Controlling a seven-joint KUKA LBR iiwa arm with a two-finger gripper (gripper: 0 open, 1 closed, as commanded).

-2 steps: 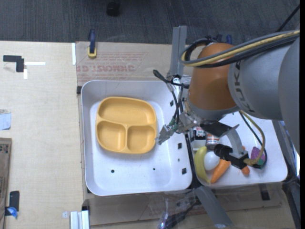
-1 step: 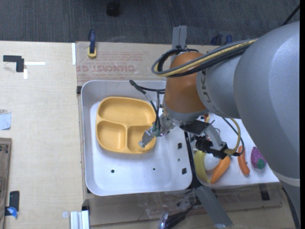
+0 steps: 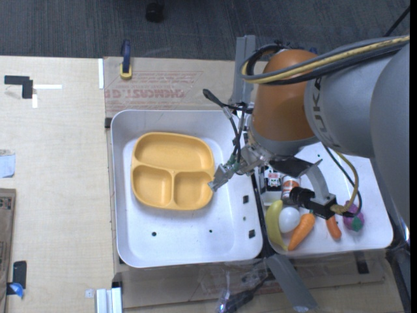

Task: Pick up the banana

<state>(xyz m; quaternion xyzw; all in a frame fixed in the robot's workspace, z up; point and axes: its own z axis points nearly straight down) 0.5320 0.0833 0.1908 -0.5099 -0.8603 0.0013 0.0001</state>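
The banana (image 3: pixel 274 222) (half hidden beside the egg (image 3: pixel 288 219)) lies apart from the claw (image 3: pixel 225 173); its grip I cannot tell.

One fixed camera above the bench (image 3: pixel 52 175), angled down over both white bins (image 3: pixel 124 194), arm (image 3: pixel 365 96) entering from right.

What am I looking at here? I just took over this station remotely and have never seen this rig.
One camera looks down at a slant on two shallow white bins. The big grey shape with an orange band is the robot arm, reaching in from the right. Its gripper hangs over the left bin, beside a yellow divided plate. The right bin holds the banana, a white egg, two carrots and small items. I see nothing held.
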